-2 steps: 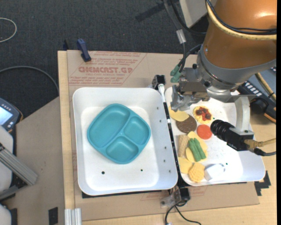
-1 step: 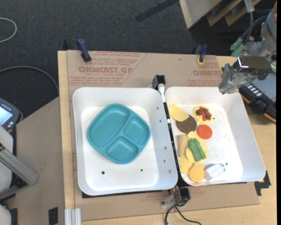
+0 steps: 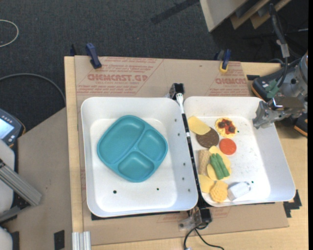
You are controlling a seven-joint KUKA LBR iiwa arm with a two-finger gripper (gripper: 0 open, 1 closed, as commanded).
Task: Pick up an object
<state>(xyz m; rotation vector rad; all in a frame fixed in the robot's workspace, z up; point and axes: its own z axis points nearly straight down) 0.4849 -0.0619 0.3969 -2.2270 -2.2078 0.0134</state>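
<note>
Toy food (image 3: 215, 156) heaped in right bin (image 3: 274, 161), one teal plate (image 3: 132, 148) in left bin (image 3: 93, 146); gripper (image 3: 263, 117) at rim, grip state unclear.

Dark grey carpet floor (image 3: 44, 44) around the rig, evenly lit, no hard shadows. Pale wood surface (image 3: 78, 195) topped with a brown cardboard sheet (image 3: 146, 73) printed in red lettering. 2 clamps at its far edge: blue clamp (image 3: 93, 55) at left, blue-and-yellow clamp (image 3: 225, 60) at right. Thin cable (image 3: 7, 30) loops on carpet, upper left. Beige furniture piece (image 3: 234, 12) at top right. Aluminium rail (image 3: 19, 184) at lower left.
</note>
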